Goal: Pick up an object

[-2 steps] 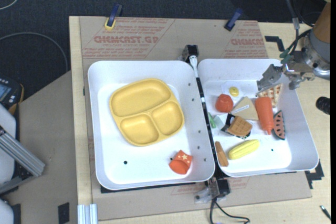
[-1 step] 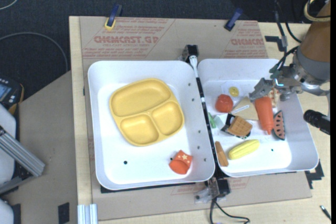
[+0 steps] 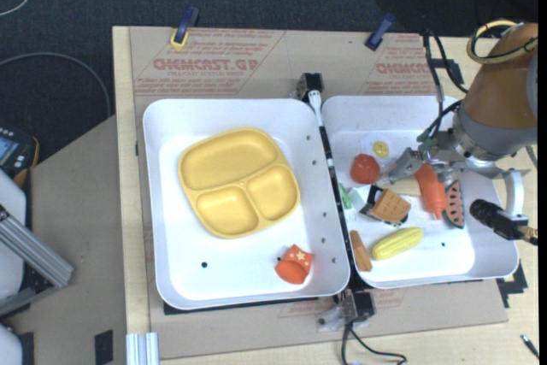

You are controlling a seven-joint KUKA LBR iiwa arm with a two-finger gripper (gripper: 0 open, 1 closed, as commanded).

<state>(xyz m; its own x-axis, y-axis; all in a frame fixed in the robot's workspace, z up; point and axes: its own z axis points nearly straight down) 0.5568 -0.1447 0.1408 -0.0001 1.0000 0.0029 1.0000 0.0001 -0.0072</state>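
We judge this to be the reaching step: the hand (image 3: 403,167) hangs low over the right bin (image 3: 402,108), among the toy food, and nothing looks lifted clear yet. Its metal parts point left toward the red tomato-like piece (image 3: 365,168), with the orange carrot (image 3: 432,191) just beside them on the near side. The view is too cluttered here for us to tell how far the hand is spread or whether anything sits within its grip, so we leave that open.

The next move, as we see it, calls for settling on one piece and closing squarely around it. The things lie close together, so a neighbour could be nudged or caught along with the target.

In the right bin we also see a small yellow piece (image 3: 380,150) at the far side, a tan waffle-like piece (image 3: 390,206) near the middle, a watermelon slice (image 3: 454,203) right of the carrot, a yellow corn cob (image 3: 397,243) at the near side, a small orange stick (image 3: 360,252) against the left wall, and a green bit (image 3: 346,197) by the divide.

The left bin (image 3: 162,184) on the tabletop (image 3: 137,55) holds a yellow divided plate (image 3: 238,180), its three compartments bare, and a red-orange toy with a star (image 3: 295,264) near its near-right corner, well apart from the plate.
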